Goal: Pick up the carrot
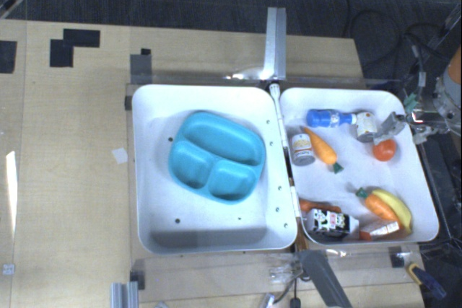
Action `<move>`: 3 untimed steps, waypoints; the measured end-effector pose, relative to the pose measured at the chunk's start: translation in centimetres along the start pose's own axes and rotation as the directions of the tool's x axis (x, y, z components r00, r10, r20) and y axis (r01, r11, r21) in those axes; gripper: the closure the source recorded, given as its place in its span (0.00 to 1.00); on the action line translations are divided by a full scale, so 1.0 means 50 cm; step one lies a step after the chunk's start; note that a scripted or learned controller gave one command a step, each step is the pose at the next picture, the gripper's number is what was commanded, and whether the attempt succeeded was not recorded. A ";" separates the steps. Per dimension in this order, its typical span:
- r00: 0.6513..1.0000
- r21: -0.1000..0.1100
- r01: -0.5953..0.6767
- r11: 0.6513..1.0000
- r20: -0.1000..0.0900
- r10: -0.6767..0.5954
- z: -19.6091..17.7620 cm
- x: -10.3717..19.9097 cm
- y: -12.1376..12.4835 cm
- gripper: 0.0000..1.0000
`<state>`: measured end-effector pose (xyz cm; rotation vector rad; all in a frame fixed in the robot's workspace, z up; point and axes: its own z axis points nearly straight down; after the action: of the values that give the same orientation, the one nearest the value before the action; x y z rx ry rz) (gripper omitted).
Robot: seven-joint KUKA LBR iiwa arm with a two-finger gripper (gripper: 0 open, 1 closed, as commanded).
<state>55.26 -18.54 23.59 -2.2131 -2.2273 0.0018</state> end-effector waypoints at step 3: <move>0.998 -0.004 0.056 0.998 0.003 -0.056 0.281 0.175 0.078 0.00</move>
<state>59.05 -9.73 9.55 -2.1532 -2.2917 0.0008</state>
